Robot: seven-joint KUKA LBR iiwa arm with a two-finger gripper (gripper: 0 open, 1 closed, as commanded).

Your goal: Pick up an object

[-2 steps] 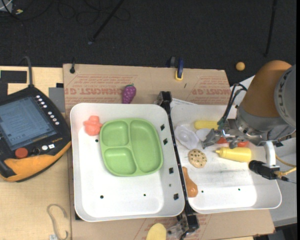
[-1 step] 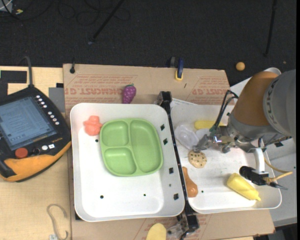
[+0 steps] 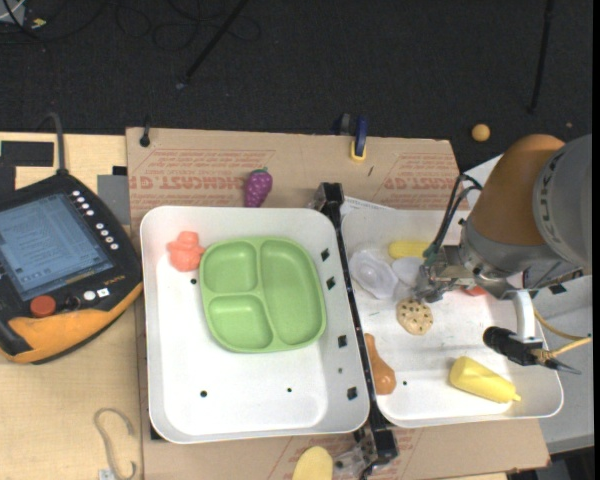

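we see the gripper (image 3: 427, 286) low in the right bin (image 3: 540, 403), just above the cookie (image 3: 414, 316); we cannot tell its state. a yellow wedge (image 3: 483, 380) lies nearby, a green tray (image 3: 260, 295) in the left bin (image 3: 240, 408).

Speckled tan cookie (image 3: 414, 316) lies flat in right bin (image 3: 540, 393).

Pincer (image 3: 427, 280) above cookie (image 3: 414, 316)

Robotics lab: teach pendant (image 3: 50, 258) on bench, cardboard backing (image 3: 280, 168), loose cables (image 3: 130, 8), white bins (image 3: 180, 398).
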